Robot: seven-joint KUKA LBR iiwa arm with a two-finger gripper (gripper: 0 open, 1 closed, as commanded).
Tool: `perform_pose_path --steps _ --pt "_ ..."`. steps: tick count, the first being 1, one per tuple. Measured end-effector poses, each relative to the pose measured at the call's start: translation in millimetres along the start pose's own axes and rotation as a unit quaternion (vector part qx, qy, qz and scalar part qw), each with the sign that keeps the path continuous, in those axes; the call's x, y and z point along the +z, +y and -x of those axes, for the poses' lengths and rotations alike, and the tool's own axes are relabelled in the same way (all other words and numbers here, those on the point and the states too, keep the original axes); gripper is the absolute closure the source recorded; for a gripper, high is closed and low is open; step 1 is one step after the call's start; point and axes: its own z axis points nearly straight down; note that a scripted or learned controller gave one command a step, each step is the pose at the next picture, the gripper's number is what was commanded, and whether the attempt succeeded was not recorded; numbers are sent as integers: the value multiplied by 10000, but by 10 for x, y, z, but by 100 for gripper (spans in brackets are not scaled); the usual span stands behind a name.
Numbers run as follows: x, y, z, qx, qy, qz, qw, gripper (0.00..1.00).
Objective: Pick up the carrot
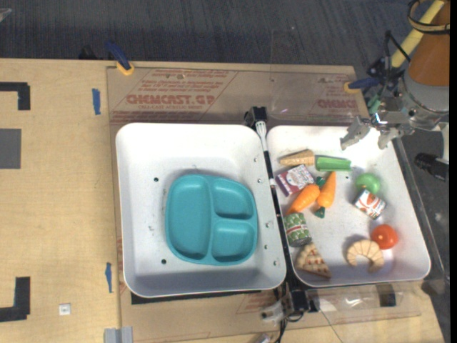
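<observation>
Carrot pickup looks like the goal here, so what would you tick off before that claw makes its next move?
1. Carrot in plain sight in the right bin: ok.
2. Only one carrot: not ok, a second one touches it.
3. Claw above the carrot: not ok, it is near the bin's far edge.
4. Claw free of load: ok.
5. Room around the carrot: not ok, a green stick and purple packet crowd it.

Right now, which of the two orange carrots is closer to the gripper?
The right orange carrot, lying steeper beside the left orange carrot, is nearer the gripper.
</observation>
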Motion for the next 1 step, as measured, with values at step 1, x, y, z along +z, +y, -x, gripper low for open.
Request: perform_pose_path --steps 1 --pt "1126 -306 -362 -68 -23 104 9999 0"
